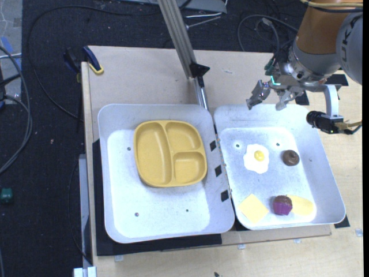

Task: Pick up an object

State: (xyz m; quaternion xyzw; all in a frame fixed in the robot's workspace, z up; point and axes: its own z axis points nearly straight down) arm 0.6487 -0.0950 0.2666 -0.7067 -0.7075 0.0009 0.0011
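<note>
The right bin (pixel 323 172) holds a fried egg (pixel 256 158), a small brown doughnut (pixel 290 157), a yellow cheese slice (pixel 253 208), a purple round piece (pixel 282 205) and a pale yellow piece (pixel 303 206). My gripper (pixel 270 97) hangs above the far edge of that bin, up and back from the egg. Its two fingers stand spread apart with nothing between them. The grey arm with its orange band (pixel 328 10) comes in from the upper right.
A yellow divided plate (pixel 170 153) lies in the left bin (pixel 115 212). A slanted metal pole (pixel 179 27) runs from the top down to the gap between the bins. Cables lie on the dark floor to the left.
</note>
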